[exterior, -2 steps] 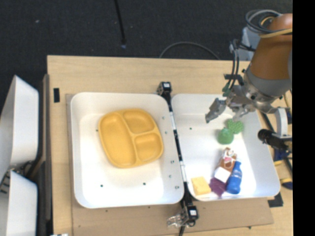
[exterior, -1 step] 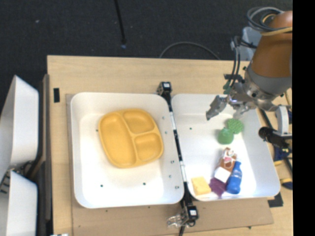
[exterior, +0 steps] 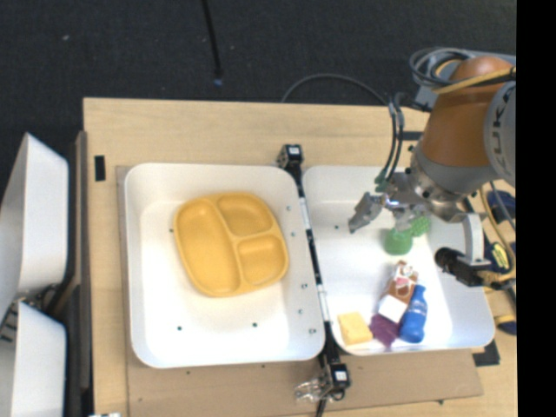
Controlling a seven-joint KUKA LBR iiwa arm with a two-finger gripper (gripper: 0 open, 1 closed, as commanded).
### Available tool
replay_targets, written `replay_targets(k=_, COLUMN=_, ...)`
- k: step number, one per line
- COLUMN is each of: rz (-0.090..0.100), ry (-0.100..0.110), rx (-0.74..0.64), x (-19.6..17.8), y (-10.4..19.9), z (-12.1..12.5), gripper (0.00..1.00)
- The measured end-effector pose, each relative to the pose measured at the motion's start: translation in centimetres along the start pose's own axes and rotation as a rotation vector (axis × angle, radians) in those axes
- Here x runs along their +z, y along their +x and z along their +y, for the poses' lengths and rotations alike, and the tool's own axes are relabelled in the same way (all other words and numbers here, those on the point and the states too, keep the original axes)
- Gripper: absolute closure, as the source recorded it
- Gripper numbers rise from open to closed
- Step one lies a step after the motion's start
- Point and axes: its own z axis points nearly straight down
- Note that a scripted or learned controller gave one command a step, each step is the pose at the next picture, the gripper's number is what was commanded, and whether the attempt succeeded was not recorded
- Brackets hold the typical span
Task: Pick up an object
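Orange-banded and closest to your lens, the arm point(exterior: 465, 133) reaches over the right bin point(exterior: 343, 268). Your bench point(exterior: 104, 233) also carries the left bin point(exterior: 139, 320), which holds a yellow divided tray point(exterior: 230, 241). The jaws point(exterior: 382, 208) hang spread wide, gripping nothing, with a green object point(exterior: 401, 235) just beside them. A blue bottle point(exterior: 414, 315), yellow block point(exterior: 354, 327) and purple piece point(exterior: 384, 329) cluster at the right bin's near edge.
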Motion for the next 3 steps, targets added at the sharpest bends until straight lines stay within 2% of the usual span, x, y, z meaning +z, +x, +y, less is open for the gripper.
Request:
replay_targets(k=2, rz=0.0, ry=0.0, rx=0.002, x=8.6, y=-0.2, z=-0.7, gripper=0.0)
replay_targets(k=3, rz=0.0, ry=-0.007, rx=0.006, x=7.2, y=-0.3, z=-0.5, gripper=1.0)
